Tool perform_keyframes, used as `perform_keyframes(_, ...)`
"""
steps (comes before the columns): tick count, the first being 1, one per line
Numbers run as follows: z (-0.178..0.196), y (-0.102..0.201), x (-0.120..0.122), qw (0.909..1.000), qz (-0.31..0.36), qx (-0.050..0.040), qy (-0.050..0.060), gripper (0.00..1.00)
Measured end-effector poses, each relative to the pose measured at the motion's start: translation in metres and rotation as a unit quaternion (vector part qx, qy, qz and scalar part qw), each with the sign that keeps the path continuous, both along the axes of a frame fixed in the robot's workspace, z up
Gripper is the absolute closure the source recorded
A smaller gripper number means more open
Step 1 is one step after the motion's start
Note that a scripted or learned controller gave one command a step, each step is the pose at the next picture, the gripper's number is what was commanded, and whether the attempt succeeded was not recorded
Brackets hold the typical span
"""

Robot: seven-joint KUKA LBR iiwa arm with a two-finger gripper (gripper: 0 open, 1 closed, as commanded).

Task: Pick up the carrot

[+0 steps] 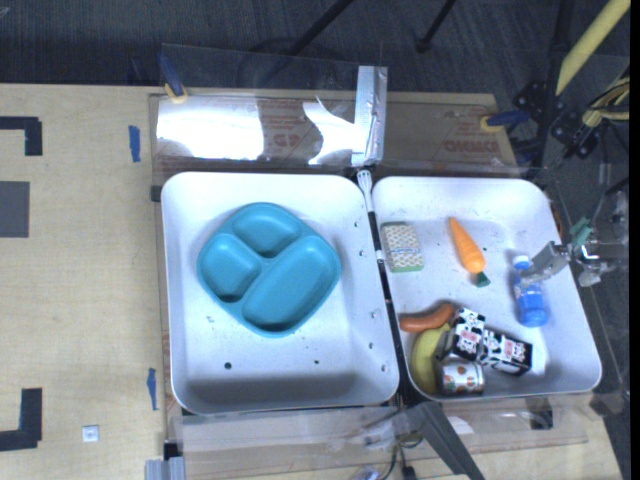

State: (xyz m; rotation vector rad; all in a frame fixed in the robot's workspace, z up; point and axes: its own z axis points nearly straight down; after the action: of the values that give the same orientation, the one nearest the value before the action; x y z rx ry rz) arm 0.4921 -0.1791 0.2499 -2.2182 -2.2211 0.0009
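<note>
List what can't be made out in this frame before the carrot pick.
- Gripper, camera view: cut by the right edge and blurred; finger state unreadable.
- Yellow fruit: partly covered by the black-and-white toy and can; type unclear.
- Carrot: green tip too small to detail.
- Blue bottle: blurred.

carrot (pixel 466 246) | orange, apparently green-tipped | lying flat | right bin
</note>
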Motion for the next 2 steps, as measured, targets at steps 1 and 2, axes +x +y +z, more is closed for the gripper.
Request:
perform_keyframes(1, 0.0098, -0.0006, 0.0007, 1.0000, 0.000, -0.0005, -0.001, 1.00)
perform_keyframes(2, 0.0098, -0.0006, 0.0006, 1.0000, -0.001, -0.0005, -0.001, 0.00)
